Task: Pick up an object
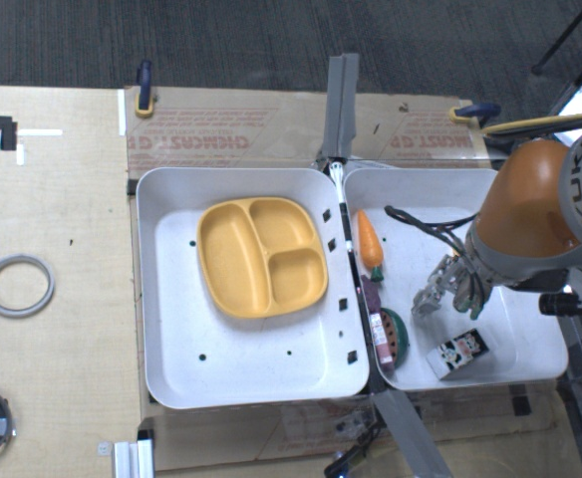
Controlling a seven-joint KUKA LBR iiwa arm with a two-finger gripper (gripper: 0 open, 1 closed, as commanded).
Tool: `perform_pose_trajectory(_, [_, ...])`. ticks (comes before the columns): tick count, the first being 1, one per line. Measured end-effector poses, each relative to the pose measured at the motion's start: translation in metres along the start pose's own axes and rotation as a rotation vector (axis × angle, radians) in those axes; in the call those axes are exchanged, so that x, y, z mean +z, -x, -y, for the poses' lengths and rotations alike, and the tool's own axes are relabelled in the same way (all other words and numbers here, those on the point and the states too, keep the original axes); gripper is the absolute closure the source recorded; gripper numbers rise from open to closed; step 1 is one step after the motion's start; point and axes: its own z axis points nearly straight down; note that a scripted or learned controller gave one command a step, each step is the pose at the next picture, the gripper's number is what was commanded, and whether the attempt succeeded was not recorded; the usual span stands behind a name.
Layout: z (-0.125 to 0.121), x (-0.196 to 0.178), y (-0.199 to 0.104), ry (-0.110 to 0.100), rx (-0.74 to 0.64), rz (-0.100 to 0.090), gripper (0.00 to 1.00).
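From above, we see the end effector point(448, 292) low in the right bin point(530, 366); we cannot tell its state. A black-and-white carton point(459, 353) lies just below it. A carrot point(370, 242) and a watermelon slice point(393, 335) line the left wall. A yellow divided plate point(262, 257) sits in the left bin point(171, 366).

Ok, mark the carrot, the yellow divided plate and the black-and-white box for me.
carrot point(370, 243), camera view, middle of its orange body.
yellow divided plate point(233, 257), camera view, floor of its large left compartment.
black-and-white box point(459, 353), camera view, centre of its top face.
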Motion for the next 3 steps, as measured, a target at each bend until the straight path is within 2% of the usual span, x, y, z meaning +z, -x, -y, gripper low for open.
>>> perform_pose_trajectory(1, [0.085, 0.000, 0.003, 0.000, 0.043, -0.001, 1.00])
perform_pose_trajectory(2, [0.023, 0.001, -0.037, 0.000, 0.238, -0.003, 1.00])
perform_pose_trajectory(3, [-0.002, -0.100, -0.049, 0.001, 0.090, 0.001, 1.00])
